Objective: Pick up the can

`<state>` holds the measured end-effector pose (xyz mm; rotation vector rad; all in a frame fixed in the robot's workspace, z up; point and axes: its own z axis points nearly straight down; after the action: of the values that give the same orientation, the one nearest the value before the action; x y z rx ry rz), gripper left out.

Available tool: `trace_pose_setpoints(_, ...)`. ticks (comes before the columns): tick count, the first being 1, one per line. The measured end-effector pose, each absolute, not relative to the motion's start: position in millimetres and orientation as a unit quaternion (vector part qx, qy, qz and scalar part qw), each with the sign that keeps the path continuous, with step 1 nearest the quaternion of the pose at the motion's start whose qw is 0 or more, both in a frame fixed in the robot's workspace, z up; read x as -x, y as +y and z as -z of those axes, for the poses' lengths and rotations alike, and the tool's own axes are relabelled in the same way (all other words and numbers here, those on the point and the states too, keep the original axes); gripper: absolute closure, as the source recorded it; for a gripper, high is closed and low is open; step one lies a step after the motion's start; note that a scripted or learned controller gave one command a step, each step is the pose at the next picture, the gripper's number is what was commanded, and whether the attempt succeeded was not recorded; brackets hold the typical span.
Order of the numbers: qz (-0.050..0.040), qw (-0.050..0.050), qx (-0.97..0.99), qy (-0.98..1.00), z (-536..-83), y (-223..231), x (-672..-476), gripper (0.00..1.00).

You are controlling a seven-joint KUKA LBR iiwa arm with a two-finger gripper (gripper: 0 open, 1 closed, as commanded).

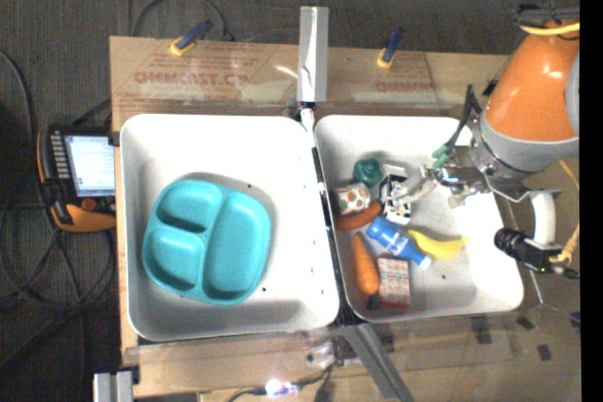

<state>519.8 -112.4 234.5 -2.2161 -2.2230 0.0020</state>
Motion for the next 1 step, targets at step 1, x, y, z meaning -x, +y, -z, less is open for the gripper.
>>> trace_pose_setpoints(1, -0.0008, 0.002, 0.674, -0.739, -192.7, -78.8, -533.0, 0.0)
